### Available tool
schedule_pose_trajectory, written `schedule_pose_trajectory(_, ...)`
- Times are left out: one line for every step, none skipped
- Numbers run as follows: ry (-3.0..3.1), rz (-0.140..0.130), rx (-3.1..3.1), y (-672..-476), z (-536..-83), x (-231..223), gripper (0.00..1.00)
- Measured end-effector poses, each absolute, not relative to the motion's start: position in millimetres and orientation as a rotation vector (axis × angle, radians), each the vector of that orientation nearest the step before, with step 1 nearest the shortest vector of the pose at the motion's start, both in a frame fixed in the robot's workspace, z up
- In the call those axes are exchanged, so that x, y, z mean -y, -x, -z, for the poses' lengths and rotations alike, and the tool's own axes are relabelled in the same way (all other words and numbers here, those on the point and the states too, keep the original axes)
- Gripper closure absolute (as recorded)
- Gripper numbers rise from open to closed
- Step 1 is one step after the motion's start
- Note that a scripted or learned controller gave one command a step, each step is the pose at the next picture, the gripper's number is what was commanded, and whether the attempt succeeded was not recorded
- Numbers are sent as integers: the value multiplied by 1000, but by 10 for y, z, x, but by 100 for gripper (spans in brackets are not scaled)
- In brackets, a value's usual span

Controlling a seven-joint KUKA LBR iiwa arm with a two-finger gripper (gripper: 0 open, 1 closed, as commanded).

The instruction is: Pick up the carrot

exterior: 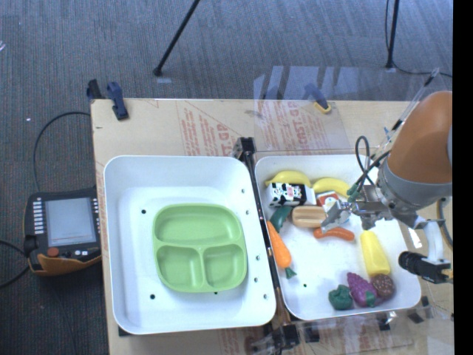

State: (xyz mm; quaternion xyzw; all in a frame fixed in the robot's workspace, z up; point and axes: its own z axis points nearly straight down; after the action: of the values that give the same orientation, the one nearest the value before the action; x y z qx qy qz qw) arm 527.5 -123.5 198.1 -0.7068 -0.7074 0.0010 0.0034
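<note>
One carrot (279,248) | right bin's (318,302) left edge | gripper (338,216) apart

Orange carrot (279,247) with green top, yellow corn (374,254), purple grapes (361,288). Light-green tray (199,247) in left white bin (124,198). Black-and-white cow-print carton (287,193).

orange carrot (279,247) lies slanted against the right bin's left wall.

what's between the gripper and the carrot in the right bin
A tan bread-roll-shaped toy and a dark green leafy piece lie between the gripper and the orange carrot, which rests against the right white bin's left wall. An approach from above looks clear.
</note>
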Motion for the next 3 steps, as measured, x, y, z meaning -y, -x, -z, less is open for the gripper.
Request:
schedule_pose_trajectory(2417, -10, 1989, -4873, -1268, 829, 0)
schedule_pose_trajectory(2672, -8, 1639, -5253, -851, 844, 0)
schedule_pose_trajectory(2942, -14, 1075, -5054, -853, 804, 0)
